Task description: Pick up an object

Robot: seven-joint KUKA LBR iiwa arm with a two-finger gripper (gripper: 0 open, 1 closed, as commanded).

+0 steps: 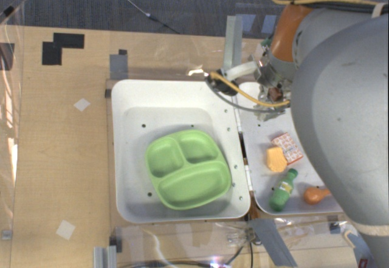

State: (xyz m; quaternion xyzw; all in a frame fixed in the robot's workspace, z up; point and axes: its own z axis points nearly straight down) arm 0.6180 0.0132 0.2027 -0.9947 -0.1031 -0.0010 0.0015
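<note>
Jaws: spread or pressed together, cannot tell; the gripper hangs over the far end of the right bin. The small green bottle lies at the bin's near end, just beside a yellow block. Likely light, stiff and slick: pinch across the body, not the neck.

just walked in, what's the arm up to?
The arm reaches in over the right bin, its wrist near that bin's far end; the hand's state can't be made out. Nothing looks picked yet. In the right bin lie a green bottle, a yellow block, a small red-patterned packet and an orange item, partly under the arm. The left bin holds a green divided tray.
</note>
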